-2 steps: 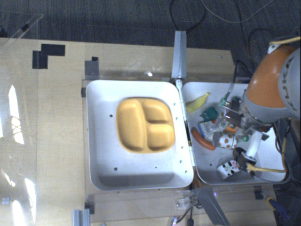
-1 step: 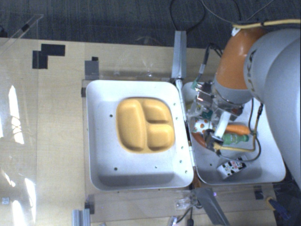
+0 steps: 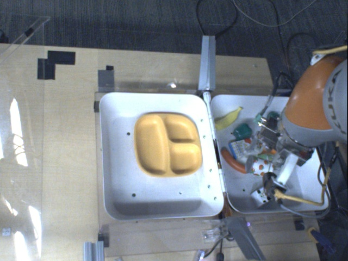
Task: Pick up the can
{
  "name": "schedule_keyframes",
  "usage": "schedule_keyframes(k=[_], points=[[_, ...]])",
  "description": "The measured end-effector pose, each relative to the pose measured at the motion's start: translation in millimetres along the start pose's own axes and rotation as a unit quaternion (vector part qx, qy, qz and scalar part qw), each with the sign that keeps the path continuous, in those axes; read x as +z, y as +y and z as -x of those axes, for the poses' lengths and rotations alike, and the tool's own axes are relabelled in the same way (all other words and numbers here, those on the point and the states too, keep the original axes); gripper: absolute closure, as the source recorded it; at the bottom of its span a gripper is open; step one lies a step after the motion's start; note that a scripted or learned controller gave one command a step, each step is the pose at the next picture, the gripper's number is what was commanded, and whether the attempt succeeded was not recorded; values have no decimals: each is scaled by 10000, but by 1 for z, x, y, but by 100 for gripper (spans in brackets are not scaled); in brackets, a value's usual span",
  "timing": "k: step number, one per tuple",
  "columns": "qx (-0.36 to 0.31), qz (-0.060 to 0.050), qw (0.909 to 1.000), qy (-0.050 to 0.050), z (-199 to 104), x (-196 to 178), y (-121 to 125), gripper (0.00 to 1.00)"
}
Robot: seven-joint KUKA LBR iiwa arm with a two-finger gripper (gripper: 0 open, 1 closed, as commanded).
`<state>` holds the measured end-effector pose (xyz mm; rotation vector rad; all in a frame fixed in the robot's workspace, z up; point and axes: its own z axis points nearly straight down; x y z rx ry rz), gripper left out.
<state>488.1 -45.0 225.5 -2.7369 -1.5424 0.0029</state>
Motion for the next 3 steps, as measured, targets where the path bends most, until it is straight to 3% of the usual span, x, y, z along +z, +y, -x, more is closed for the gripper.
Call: schedule_keyframes(k=[1,2,3], points=[[492,0,9988,-4,-38,-19,23,100],[1518,-5,9884,-2,1,-15,35,100],[1069,-2,9943,-9,-24,-9,129,100]])
